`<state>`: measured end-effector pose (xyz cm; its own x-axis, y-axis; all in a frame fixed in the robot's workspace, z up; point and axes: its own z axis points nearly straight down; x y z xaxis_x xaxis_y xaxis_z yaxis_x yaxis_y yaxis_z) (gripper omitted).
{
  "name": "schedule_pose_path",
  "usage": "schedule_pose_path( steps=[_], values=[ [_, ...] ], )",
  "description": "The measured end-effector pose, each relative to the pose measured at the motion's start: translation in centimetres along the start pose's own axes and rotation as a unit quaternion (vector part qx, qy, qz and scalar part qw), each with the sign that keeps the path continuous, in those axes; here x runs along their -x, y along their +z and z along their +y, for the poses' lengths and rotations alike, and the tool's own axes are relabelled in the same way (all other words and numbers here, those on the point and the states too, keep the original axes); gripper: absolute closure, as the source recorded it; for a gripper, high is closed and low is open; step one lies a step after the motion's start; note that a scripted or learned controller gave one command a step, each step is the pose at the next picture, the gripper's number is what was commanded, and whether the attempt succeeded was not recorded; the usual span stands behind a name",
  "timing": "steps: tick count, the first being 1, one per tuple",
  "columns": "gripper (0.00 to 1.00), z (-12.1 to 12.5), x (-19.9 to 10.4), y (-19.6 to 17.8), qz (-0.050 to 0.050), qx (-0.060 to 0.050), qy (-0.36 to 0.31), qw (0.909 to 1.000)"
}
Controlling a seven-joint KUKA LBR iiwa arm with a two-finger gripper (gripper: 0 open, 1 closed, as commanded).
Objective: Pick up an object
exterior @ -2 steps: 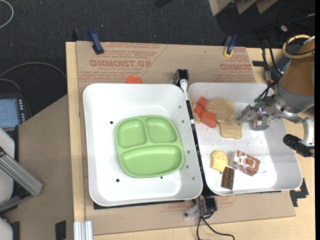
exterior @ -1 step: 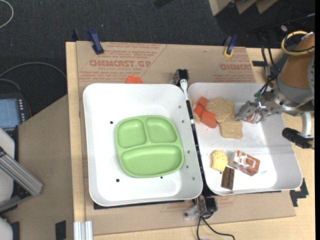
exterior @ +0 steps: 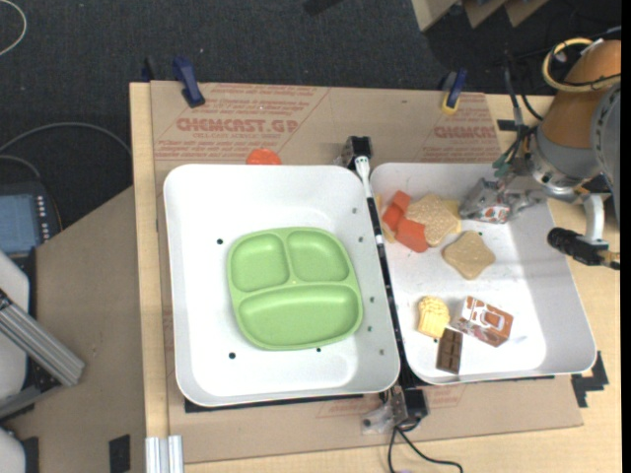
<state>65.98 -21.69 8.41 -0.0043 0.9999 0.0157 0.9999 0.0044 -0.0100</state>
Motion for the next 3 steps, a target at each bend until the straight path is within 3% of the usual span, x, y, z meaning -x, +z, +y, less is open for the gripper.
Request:
schedule_pose_path(
  steps=[1, 2, 3],
  values=[
    [0.0, 0.5, -5.2, 0.0, -0.008, -0.002, -0.001, 1.0],
    [1.0, 0.8, -5.0, -1.4, -0.009, 0.007, 0.001, 0.9999],
    [1.0, 0.8, -10.8, -7.9, -0.008, 0.009, 0.0, 0.9999]
  ],
)
